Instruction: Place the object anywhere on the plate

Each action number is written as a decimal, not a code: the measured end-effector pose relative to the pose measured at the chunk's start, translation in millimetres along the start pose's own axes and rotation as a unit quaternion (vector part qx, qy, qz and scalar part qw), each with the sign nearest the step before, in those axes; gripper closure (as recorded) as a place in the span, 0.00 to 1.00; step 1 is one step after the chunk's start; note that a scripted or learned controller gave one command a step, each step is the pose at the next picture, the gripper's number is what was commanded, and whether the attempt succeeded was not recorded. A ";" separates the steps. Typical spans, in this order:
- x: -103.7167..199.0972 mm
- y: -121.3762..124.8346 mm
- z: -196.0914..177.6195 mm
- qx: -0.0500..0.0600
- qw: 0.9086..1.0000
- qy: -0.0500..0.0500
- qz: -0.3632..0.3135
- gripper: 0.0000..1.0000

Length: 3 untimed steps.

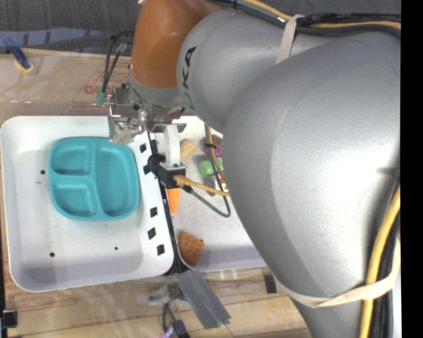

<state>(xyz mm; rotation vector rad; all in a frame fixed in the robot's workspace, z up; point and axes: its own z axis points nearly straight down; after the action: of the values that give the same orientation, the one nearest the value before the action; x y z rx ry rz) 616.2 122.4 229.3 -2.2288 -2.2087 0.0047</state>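
A teal plate (pixel 93 178) with three compartments lies in the left white bin (pixel 28 259), and nothing rests on it. My gripper (pixel 125 127) hangs over the bin's far right corner, just beyond the plate's upper right edge. The big grey arm covers most of the right bin (pixel 218 255). Beside the divider in that bin I see an orange carrot-like piece (pixel 173 200), a green piece (pixel 207 167), a tan piece (pixel 188 148) and a brown wedge (pixel 190 248) near the front. I see nothing held under the gripper.
The divider wall (pixel 155 224) between the bins runs right under the wrist. Wooden bench surface (pixel 49 76) shows behind the bins, with blue tape (pixel 17 56) at the far left. A grey strip (pixel 203 300) lies in front of the bins.
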 end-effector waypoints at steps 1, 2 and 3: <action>-5.0 -97.4 -41.6 -0.001 0.993 0.000 -0.116 1.00; -27.9 -140.2 -64.3 0.000 0.999 -0.001 0.045 1.00; 19.8 -78.2 -55.3 -0.001 1.000 -0.001 -0.007 1.00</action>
<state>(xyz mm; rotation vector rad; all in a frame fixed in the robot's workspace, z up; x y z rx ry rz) 538.5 142.9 284.9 -2.2155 -2.2251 0.0047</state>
